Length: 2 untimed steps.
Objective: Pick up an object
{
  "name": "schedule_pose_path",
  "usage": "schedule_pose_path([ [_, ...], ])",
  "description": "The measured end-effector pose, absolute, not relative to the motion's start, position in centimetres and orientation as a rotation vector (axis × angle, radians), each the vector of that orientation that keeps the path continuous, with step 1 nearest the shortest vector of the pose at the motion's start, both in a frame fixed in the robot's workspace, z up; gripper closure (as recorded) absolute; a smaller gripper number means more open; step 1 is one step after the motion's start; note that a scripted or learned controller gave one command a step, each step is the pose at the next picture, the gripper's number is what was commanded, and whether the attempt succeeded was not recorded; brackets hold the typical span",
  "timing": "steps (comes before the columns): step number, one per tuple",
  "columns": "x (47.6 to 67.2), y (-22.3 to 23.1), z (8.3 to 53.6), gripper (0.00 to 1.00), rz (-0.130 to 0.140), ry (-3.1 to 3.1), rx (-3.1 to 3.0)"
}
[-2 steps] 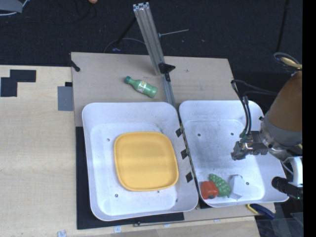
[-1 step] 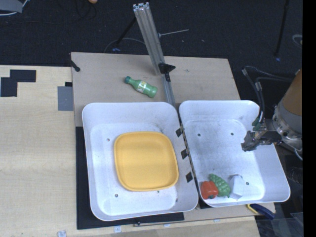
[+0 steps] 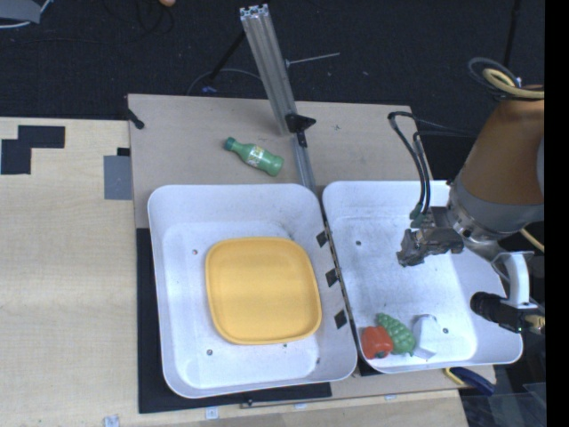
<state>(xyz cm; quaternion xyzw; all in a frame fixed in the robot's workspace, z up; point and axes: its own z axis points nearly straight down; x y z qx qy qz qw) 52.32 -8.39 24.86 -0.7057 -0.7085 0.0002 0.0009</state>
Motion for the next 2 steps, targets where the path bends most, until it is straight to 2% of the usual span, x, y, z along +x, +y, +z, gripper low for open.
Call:
schedule_pose_path([
  [2, 55.9, 2.2, 22.5, 1.0, 0.002, -2.223, -2.218],
])
